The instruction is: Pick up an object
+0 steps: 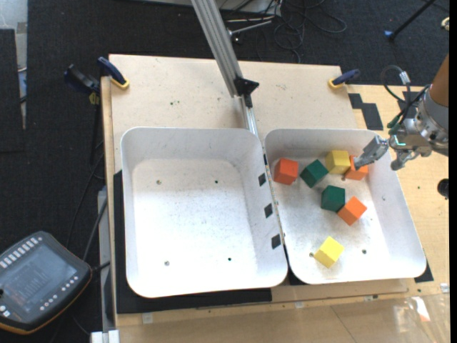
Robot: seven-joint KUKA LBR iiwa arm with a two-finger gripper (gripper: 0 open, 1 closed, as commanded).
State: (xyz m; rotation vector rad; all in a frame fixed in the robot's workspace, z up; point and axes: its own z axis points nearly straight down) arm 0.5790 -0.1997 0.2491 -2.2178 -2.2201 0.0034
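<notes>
Reaching in over the right rim of the right shallow white plastic bin [400,213], the grey arm w/ its two-finger gripper [385,154] hangs at that bin's upper right part. The fingers look spread apart: one points left-down toward an orange block, the other sits further right near the rim. Nothing is seen clamped between them.

All cubes lie in the right bin, so places below are relative to the dark green cube at mid-bin [333,198]:
- small orange cube nearest the gripper [359,168]: up & to the right, partly covered by the left fingertip; touching or just beside it, can't tell which.
- yellow cube by the far wall [338,161]: just above, beside that orange one on its left.
- second dark green cube, tilted [313,173]: up-left, near, just left of the yellow one.
- larger orange cube [286,171]: further left & up, close to the bin's left wall.
- orange cube on the right [352,210]: just beside it, lower right, seems to touch.
- yellow cube alone [329,251]: well below, apart from the rest.

Left shallow white plastic bin [143,156]: well to the left, sharing the middle edge w/ the right bin. Both bins rest on the pale wooden bench [186,91]. A slanted metal bar [218,34] runs from the top down to the bins' shared edge.
</notes>
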